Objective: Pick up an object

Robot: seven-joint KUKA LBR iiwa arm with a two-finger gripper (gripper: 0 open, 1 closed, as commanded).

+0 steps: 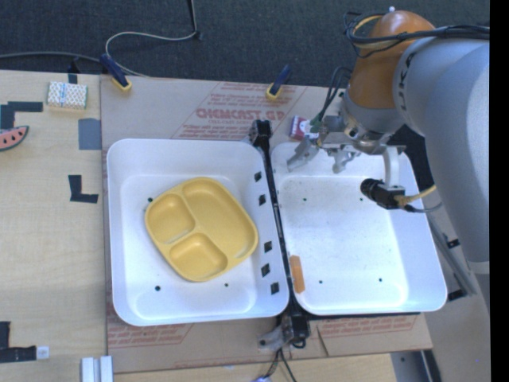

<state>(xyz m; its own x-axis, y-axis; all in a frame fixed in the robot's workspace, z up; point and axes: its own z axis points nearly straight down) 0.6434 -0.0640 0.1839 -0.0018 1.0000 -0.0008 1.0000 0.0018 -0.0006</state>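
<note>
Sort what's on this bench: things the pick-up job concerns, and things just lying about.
For the job:
yellow divided plate in the left bin
small orange piece in the right bin
gripper

Lying about:
yellow-and-blue clamps
patterned sponge
black cable

The arm (445,78) runs off the right edge; the small orange object (297,274) is too small to identify.
</note>
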